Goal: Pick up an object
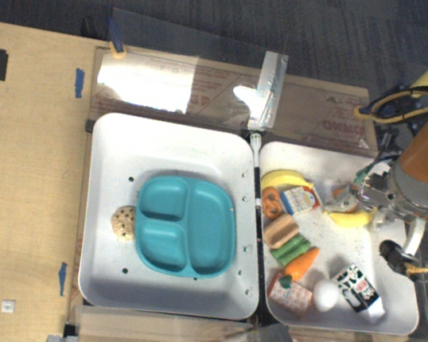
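Camera view: gripper (364,200) is seen low in the right bin (400,320), at its upper right; finger state cannot be told, tips being lost against clutter. A yellow banana (351,218) lies touching or just under it; a grip is not confirmed. Judged a toy: light, stiff, smooth, prob. slippery; best taken across the narrow mid-section. Nearby: carton (300,197), carrot (300,264), white egg (325,296). Left bin (106,189) holds a teal tray (187,226) w/ cookie (124,222) beside it.

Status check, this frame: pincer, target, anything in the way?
Pincer low over right bin, by the banana; grip unclear. Toy food crowds the bin's left side. Cookie beside teal plate.
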You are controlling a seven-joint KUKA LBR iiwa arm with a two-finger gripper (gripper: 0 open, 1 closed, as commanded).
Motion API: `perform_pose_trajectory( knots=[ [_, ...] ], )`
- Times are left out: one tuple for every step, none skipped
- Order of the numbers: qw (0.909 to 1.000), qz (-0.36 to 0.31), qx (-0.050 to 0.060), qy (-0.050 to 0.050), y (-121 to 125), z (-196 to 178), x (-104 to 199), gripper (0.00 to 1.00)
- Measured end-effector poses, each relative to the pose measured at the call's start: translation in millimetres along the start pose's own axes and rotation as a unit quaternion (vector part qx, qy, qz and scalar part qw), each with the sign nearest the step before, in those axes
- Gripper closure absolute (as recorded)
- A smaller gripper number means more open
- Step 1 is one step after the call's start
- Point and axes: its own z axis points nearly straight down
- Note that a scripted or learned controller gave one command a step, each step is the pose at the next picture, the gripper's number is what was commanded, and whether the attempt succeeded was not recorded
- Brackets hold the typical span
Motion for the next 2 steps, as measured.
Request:
perform_pose_trajectory(
  knots=[
    [0.9991, -0.041, -0.002, -0.001, -3, -1, 0, 0.0],
    [0.9943, -0.106, 0.004, -0.002, 13, -10, 10, 0.0]
  ],
)
